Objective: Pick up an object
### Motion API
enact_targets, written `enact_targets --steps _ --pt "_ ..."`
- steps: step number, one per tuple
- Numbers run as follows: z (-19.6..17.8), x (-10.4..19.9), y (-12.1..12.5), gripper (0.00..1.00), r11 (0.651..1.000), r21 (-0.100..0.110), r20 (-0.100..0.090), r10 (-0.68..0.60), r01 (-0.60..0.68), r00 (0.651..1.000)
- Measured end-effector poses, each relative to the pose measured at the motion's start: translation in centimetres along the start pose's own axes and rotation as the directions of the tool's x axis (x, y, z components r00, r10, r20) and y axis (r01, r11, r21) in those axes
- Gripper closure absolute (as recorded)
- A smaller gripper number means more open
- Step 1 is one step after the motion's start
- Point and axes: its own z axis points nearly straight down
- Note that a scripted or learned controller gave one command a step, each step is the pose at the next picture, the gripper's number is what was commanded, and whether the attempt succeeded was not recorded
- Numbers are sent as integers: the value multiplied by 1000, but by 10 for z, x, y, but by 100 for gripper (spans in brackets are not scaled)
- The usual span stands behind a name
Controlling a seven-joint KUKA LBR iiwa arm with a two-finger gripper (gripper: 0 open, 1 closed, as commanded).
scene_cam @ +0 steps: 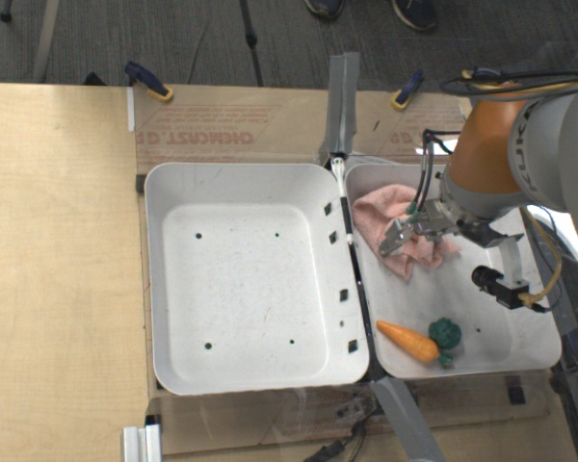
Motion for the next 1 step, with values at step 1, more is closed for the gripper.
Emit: enact_targets --steps 1 --pt "0 -11 54 0 1000 -1 1 22 -22 1000"
